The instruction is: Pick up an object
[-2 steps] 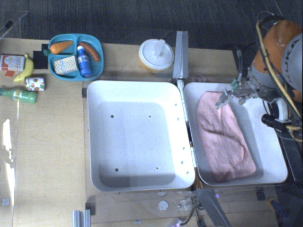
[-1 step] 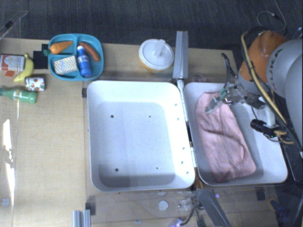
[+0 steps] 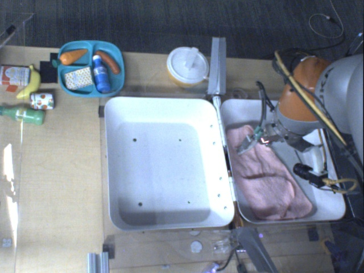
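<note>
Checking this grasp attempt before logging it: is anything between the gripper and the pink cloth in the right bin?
Nothing visible. The gripper sits right at the upper edge of the pink cloth in the right bin, with no other object between them.
</note>
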Controlling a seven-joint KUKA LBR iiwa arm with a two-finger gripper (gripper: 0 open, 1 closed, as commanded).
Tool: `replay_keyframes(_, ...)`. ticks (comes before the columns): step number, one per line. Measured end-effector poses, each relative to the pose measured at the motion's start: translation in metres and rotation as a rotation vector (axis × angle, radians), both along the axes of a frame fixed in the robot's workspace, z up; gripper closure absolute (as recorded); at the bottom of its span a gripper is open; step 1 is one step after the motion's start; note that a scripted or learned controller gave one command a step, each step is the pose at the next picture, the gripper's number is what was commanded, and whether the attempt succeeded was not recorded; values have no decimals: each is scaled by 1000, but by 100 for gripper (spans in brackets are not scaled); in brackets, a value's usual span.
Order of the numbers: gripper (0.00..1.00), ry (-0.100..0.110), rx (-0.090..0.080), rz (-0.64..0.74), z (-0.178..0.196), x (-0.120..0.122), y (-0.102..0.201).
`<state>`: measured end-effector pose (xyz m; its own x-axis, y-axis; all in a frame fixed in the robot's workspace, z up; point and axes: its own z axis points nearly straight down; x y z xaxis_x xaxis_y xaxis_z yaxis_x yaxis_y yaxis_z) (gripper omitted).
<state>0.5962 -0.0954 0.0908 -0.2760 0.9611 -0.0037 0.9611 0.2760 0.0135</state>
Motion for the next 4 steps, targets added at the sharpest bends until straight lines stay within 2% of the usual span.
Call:
replay_keyframes(1,0,11,0,39,45,-62,-6)
replay_keyframes(2,0,-1,-1,29,0,-36,-12)
replay_keyframes(3,0,-2,-2,67,0,30,4)
replay_keyframes(4,0,-1,-2,71,0,-6,1)
